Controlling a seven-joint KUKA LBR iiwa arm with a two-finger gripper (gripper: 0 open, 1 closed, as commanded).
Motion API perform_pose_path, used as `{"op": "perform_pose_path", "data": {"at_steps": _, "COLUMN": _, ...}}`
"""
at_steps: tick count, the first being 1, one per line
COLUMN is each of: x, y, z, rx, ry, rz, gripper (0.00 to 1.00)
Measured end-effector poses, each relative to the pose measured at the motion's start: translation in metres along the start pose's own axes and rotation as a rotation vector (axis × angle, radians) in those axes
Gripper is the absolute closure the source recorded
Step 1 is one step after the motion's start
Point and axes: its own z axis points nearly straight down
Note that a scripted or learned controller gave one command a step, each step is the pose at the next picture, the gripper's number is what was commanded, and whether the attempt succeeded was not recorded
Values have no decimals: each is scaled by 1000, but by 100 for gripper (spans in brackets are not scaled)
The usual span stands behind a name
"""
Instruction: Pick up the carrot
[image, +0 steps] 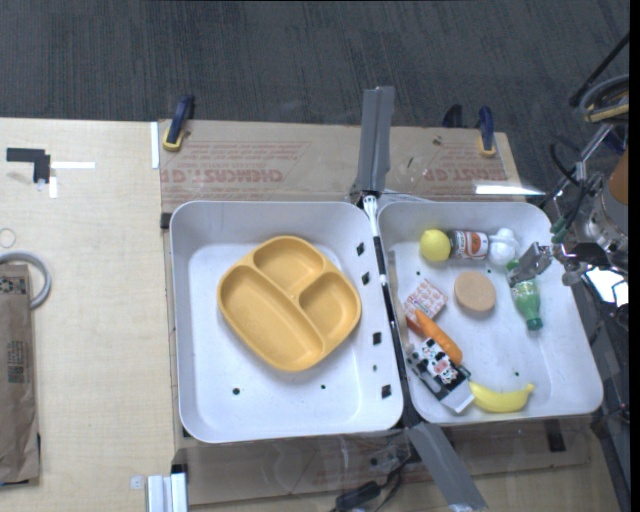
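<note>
Reading upside-down red print on the cardboard (300, 160) behind the bins, something like "CHEMCAST GP", partly blurred. I see the carrot (436, 334) in the right bin (570, 400), near its left wall, between a small pink packet (424, 298) and a black-and-white box (438, 368) whose print I can't read. Small bottle (474, 244) label is illegible. Claw (532, 262) sits over the green bottle (527, 303) at the bin's right side; cannot tell its state, too small and cluttered. Yellow plate (290, 302) in the left bin (190, 330).
</note>
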Motion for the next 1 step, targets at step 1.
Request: {"op": "perform_pose_path", "data": {"at_steps": 1, "x": 89, "y": -38, "z": 10, "rx": 1, "ry": 0, "rz": -55, "gripper": 0}}
